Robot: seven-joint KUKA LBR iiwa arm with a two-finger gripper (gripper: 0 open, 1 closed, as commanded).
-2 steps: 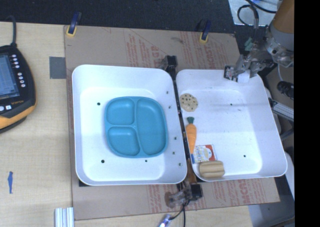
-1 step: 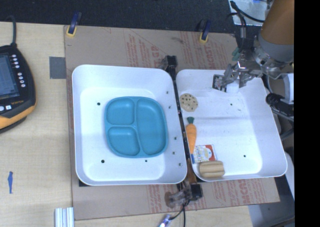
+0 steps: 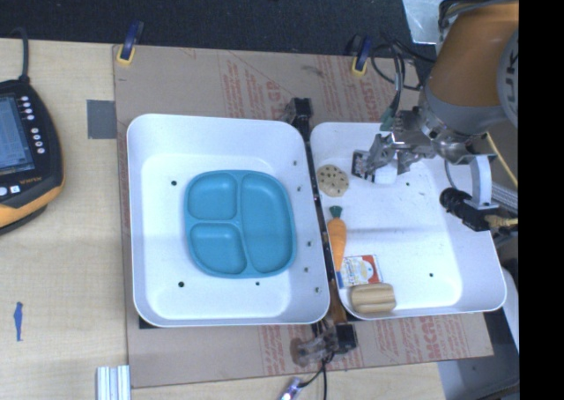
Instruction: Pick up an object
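Hovering tool (image 3: 374, 163) above right bin (image 3: 441, 292), near cookie (image 3: 332, 180), carrot (image 3: 337, 237)

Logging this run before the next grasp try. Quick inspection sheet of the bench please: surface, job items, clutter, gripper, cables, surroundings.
Surface: wooden bench with cardboard sheet, two white bins side by side.
Job's things: right bin holds cookie, carrot, small packet, bread-like block, all along its left side. Left bin holds blue divided plate.
Clutter: grey tape patch, small blue mark.
Gripper: gripper low over the right bin's far part, nothing visibly between its fingers.
Cables: black leads near the arm.
Surroundings: teach pendant, blue-yellow clamps, dark floor.
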